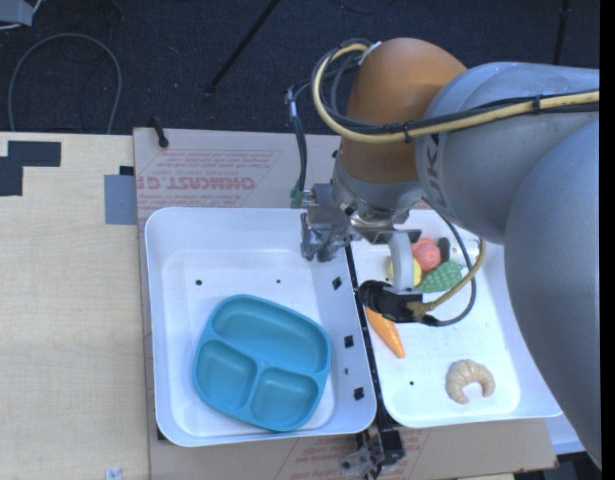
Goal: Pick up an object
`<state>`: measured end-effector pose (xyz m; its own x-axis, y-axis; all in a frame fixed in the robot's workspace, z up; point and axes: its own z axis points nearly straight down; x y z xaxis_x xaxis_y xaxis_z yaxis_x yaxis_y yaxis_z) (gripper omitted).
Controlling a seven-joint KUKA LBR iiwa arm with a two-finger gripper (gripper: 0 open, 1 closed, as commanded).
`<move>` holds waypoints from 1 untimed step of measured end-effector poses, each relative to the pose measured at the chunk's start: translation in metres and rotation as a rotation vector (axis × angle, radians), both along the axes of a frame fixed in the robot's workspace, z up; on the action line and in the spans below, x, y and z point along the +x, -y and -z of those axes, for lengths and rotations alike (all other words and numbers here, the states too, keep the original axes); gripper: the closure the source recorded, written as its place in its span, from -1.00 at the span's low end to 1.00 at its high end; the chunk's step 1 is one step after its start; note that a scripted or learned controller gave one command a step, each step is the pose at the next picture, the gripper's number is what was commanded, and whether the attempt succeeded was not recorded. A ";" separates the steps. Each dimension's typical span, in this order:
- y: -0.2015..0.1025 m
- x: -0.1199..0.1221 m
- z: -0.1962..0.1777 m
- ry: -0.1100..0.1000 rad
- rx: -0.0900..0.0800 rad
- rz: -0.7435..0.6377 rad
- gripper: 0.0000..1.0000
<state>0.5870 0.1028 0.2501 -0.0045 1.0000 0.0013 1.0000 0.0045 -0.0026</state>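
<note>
Several toys lie in the right bin [432, 353]: a carrot [387, 334], a croissant [470, 379], a green piece [442, 275]. The tool [322, 236] hangs near the wall between the bins [342, 368], and I cannot tell whether it is spread or closed. Lowered here, it risks striking that wall and grabbing nothing.

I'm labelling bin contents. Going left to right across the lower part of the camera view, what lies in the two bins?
blue divided plate → orange carrot → croissant
</note>
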 end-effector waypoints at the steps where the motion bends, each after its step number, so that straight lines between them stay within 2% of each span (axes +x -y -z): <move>1: 0.002 -0.001 0.000 -0.001 -0.002 0.002 -1.00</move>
